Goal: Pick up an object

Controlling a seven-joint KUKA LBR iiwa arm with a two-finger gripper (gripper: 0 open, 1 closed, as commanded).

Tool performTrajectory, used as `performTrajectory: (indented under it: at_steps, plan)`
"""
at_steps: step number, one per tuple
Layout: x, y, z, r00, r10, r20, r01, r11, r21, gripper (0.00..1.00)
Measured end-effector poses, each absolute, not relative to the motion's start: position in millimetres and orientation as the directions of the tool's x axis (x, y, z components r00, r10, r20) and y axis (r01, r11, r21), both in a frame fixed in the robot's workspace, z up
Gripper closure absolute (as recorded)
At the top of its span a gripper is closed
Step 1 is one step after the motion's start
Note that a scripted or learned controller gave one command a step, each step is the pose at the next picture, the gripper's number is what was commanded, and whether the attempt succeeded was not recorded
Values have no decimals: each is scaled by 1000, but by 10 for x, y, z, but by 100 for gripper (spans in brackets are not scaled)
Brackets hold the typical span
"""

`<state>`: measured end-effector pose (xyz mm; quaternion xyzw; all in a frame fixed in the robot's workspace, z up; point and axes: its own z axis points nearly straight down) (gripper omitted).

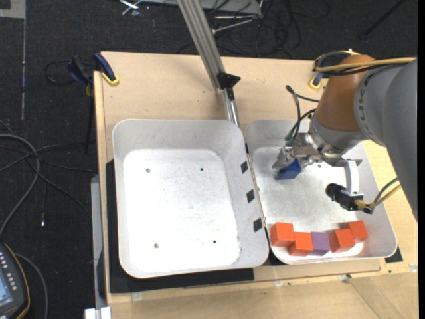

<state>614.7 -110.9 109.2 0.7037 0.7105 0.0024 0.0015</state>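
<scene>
You are looking down on a wooden bench (166, 88) bearing two shallow white bins side by side. The left bin (126, 178) is the larger in view, its floor speckled. The right bin (312, 198) sits at its three o'clock, their rims meeting along a seam with small black clips.

The grey arm (392, 105) comes in from three o'clock, its orange band (339, 102) just above the wrist. The gripper (287, 165) hangs over the upper half of the right bin, at about eleven o'clock from that bin's centre.

At the fingertips you see a small blue block (289, 171), a deep blue with a lighter top face, tilted. It seems to sit between the fingers, though the view is too coarse there to be sure it is lifted clear of the floor.

Along the bin's six o'clock edge lies a row of small blocks: orange blocks (283, 234) at either side and a purple block (321, 242) between them, all touching or nearly so.
</scene>
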Motion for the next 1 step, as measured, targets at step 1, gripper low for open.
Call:
performTrajectory:
  at_steps: [1]
  plan:
    - [6397, -1156, 1672, -3, 1000, -2, 1000, 3, 8, 100]
